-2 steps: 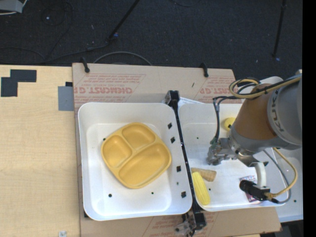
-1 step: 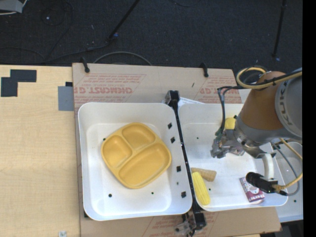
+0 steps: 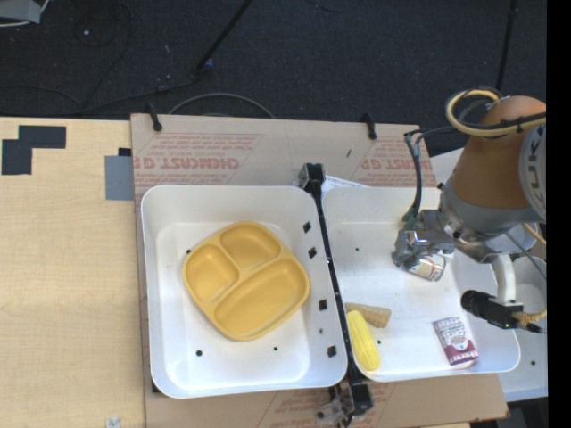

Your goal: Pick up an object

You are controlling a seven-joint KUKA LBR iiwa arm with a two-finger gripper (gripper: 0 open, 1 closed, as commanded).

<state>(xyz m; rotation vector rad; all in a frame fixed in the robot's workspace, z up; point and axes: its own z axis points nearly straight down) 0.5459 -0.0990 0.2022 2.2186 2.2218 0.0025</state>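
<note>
- Nearest your camera, at the bottom of the view, lies the yellow corn cob (image 3: 362,339), tucked against the black divider (image 3: 323,266) at the lower left corner of the right bin (image 3: 375,212).
- Look now to the gripper (image 3: 419,255): it hangs low over the right bin's upper middle, and its metal end sits right at a small silvery object (image 3: 426,266). You cannot tell from this angle whether the claw is spread or pinched, nor whether it has that object.
- Above it, at about 2 o'clock, you see the grey arm (image 3: 486,208) with its orange band (image 3: 500,154) reaching in from the right.
- At 7 o'clock from the gripper, a tan wedge-shaped piece (image 3: 372,315) lies just beside the corn cob's upper end.
- At 5 o'clock, a red and white packet (image 3: 455,341) lies flat near the bin's lower right corner, well apart from the corn.
- At 9 o'clock, across the divider, the left bin (image 3: 169,239) holds a yellow divided tray (image 3: 245,279), turned at a slant, with three compartments.
- Both bins rest on a cardboard sheet (image 3: 232,154) on the bench.
</note>
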